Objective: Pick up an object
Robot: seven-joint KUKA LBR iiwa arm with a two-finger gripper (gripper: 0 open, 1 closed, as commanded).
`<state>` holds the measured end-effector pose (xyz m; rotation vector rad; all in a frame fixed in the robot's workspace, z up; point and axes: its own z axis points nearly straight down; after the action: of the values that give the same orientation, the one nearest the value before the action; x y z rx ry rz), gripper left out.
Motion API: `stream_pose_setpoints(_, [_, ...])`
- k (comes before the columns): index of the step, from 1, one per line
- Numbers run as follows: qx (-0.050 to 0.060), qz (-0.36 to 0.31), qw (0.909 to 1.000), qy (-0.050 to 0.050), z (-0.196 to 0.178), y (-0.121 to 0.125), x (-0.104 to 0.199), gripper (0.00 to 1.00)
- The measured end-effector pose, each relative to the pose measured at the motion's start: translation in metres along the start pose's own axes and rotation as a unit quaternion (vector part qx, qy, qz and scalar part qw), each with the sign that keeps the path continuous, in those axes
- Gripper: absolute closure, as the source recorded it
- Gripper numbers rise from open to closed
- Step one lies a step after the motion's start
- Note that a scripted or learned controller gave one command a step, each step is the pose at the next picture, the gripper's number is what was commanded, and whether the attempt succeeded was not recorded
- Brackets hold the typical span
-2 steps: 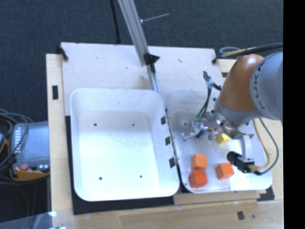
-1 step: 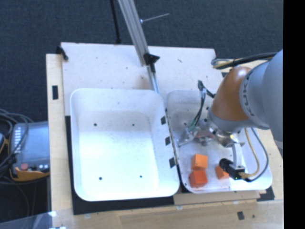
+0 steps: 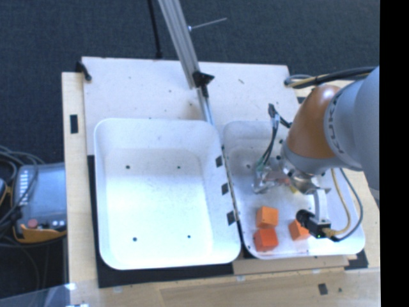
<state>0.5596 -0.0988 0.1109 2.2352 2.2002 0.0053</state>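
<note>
Three orange blocks (image 3: 268, 217) lie in the right bin (image 3: 238, 139), just below the gripper (image 3: 263, 183); whether it is closed cannot be told.

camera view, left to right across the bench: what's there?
Grey control box off the bench's left edge → left white bin → right white bin → two orange blocks, one nearer than the other → third orange block → grey arm with orange band.
</note>
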Motion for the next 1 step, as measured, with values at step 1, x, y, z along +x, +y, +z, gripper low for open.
stream_pose_setpoints(1, [-0.001, -0.005, 1.0000, 0.000, -0.0629, 0.0069, -0.0048, 1.00])
